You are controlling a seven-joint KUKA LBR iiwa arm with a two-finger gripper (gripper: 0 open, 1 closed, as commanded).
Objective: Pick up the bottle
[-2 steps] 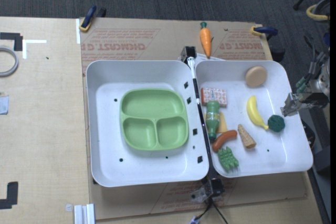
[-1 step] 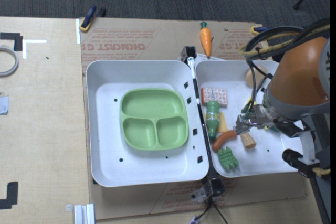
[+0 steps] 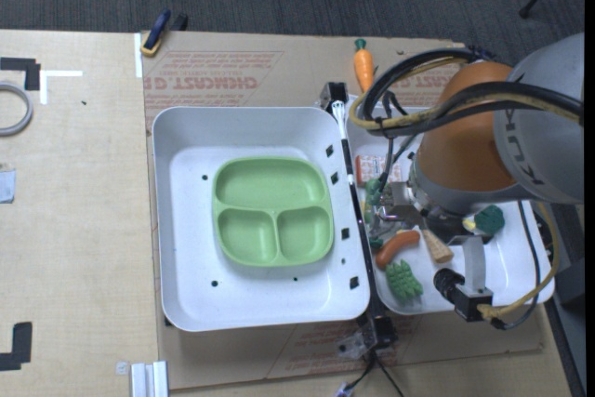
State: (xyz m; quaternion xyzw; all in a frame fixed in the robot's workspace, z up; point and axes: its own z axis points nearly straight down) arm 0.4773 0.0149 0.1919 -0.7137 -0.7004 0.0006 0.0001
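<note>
The claw [image 3: 390, 211] is down among the right bin's [image 3: 521, 279] toys.

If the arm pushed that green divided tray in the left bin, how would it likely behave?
The green tray looks like thin moulded plastic, so probably stiff and light. It lies flat on the floor of the left bin, so it would likely slide rather than tip. Its low rounded rim may be hard to pinch.
</note>
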